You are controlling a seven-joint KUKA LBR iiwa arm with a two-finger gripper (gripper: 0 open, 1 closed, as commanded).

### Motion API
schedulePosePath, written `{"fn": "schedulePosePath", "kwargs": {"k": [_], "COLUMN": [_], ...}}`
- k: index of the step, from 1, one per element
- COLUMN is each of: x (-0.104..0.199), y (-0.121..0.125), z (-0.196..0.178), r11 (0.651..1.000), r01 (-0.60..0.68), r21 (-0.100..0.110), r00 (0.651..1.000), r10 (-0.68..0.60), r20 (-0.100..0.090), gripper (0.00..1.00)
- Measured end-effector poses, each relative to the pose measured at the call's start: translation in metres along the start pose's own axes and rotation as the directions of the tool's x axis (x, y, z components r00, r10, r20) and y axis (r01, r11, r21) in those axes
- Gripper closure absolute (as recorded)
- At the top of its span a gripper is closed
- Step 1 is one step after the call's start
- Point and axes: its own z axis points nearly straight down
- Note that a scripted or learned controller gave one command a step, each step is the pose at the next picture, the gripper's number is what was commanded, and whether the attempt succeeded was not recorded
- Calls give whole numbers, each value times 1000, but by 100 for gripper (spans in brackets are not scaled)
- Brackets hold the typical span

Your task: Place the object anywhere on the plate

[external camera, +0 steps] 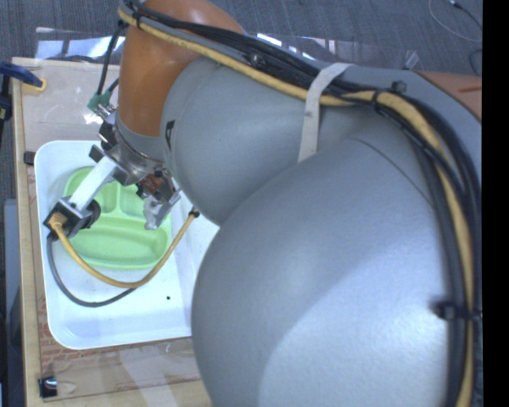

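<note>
Arm (322,227): grey, very large in the camera view, covering most of the right and centre, with an orange band (157,58) above the wrist and a bundle of black and yellow cables (356,87) strapped along its top. Gripper (144,197): hangs at the left, over the plate; whether the fingers are spread or pressed together cannot be told, and nothing is seen between them. Plate (119,236): light green, divided into compartments, lying in the left part of the bin, partly hidden by the gripper. Object to be placed: cannot be picked out anywhere in the view. Bin (110,320): shallow, white, its near left corner rounded, its right side hidden behind the arm. Hose (110,274): yellow and black, loops from the gripper down across the near rim of the plate and onto the bin floor. Tabletop (42,117): pale wood, visible to the left and far side of the bin. Clamp (21,76): blue, at the far left edge of the tabletop.
</note>
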Motion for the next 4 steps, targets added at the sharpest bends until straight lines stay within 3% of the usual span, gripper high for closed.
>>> {"fn": "schedulePosePath", "kwargs": {"k": [1, 2, 3, 4], "x": [16, -11, 28, 71], "y": [-13, -36, -2, 66], "z": [87, 76, 137, 87], "r11": [904, 885, 886, 880], "r01": [-428, -466, -463, -475], "r21": [-1, -2, -5, -1], "r00": [904, 885, 886, 880], "r10": [428, 466, 463, 475], "r20": [2, 1, 3, -1], "gripper": [0, 0, 0, 0]}}
